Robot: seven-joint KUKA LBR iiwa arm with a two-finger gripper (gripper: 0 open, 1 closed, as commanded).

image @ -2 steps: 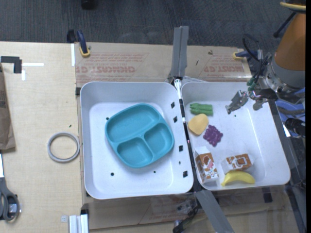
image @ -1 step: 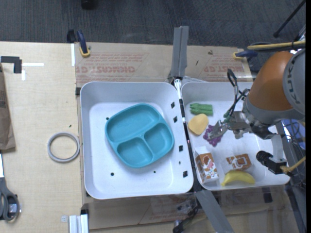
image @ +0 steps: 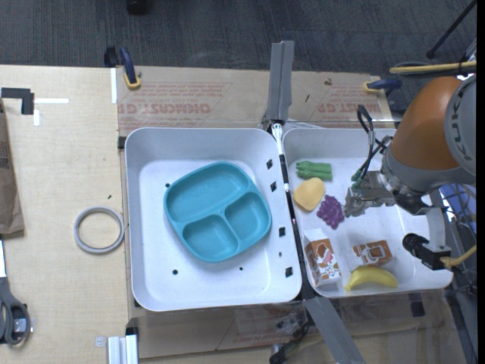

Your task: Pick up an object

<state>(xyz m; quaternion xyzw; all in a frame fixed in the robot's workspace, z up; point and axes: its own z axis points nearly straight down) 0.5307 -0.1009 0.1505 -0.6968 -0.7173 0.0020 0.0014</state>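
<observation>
Gripper point(image: 362, 202) hangs low in the right bin point(image: 424, 146), its tip just at 3 o'clock of the grapes point(image: 330, 211); you cannot tell how wide it stands or whether it grips anything. Around the grapes you see a yellow lump point(image: 308, 194) at 10 o'clock, a green piece point(image: 314, 170) at 12 o'clock, a carton point(image: 322, 262) at 6 o'clock, and a second carton point(image: 373, 252) and banana point(image: 371, 278) at 5 o'clock. Your left bin point(image: 144, 226) carries a blue tray point(image: 217, 211).
</observation>
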